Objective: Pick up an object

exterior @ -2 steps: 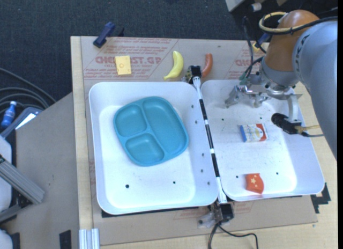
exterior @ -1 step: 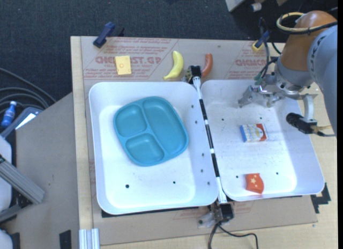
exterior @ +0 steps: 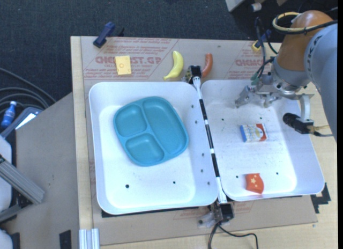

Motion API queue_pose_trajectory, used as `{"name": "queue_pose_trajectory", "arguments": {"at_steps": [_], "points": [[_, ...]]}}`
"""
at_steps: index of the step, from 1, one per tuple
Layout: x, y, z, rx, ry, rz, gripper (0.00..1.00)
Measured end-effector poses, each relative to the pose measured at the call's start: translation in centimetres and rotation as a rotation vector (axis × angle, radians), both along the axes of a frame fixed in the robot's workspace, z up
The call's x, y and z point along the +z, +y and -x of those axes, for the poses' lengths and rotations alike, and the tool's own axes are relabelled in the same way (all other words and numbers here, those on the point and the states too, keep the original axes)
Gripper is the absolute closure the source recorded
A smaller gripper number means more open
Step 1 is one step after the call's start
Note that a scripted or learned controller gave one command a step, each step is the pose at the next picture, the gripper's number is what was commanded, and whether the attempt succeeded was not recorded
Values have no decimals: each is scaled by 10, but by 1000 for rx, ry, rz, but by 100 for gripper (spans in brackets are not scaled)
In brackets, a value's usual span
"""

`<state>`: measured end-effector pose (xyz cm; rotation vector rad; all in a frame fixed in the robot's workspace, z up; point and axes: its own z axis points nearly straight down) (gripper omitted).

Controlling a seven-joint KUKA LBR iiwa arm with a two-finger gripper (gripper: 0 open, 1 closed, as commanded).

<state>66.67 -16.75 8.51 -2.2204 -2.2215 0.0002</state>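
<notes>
Two items lay in the right bin (exterior: 300, 162): a carton (exterior: 252, 133) below the spread, empty gripper (exterior: 257, 99), a red block (exterior: 254, 183) lower still.

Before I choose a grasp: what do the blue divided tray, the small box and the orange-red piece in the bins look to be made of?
Blue divided tray: likely moulded plastic, smooth with a soft sheen and rounded compartment edges.
Small box: probably printed cardboard, flat faces with blue, white and red graphics.
Orange-red piece: too small to tell; matte, possibly plastic or foam.
</notes>
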Motion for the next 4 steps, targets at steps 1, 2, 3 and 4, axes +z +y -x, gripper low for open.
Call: {"name": "queue_pose_trajectory", "arguments": {"at_steps": [1,2,3,4], "points": [[0,2,0,0,0,1,0],[0,12,0,0,1,0,0],[0,12,0,0,1,1,0],[0,11,0,0,0,1,0]]}}
